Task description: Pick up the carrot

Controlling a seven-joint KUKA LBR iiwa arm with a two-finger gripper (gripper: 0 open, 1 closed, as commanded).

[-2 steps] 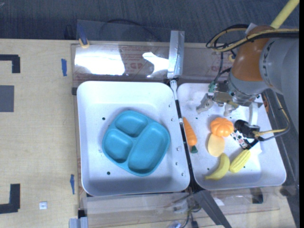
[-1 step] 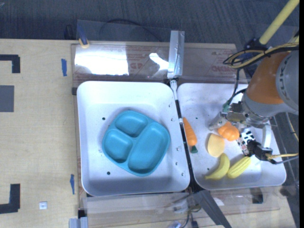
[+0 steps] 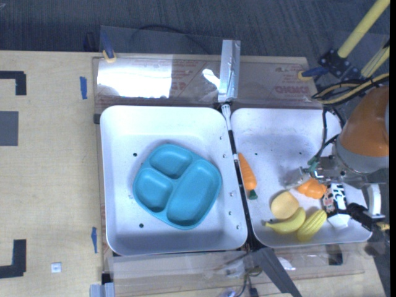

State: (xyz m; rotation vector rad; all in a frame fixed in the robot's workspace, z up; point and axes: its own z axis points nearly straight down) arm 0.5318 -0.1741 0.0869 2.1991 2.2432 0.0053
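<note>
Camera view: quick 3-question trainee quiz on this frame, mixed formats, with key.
1. True or false: the carrot lies in the bin that holds the blue plate.
2. Which bin wall is the carrot closest to? A) the left wall, by the divider between the bins B) the far wall C) the right wall
3. Fill in: the banana lies near the ____ edge of the right bin.

Key: 1. False; it is in the right bin, and the plate is in the left bin. 2. A. 3. Near (bottom).

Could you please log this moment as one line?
carrot: right bin's left edge, untouched | hand: over orange item, apart from carrot | divided plate: left bin
</note>
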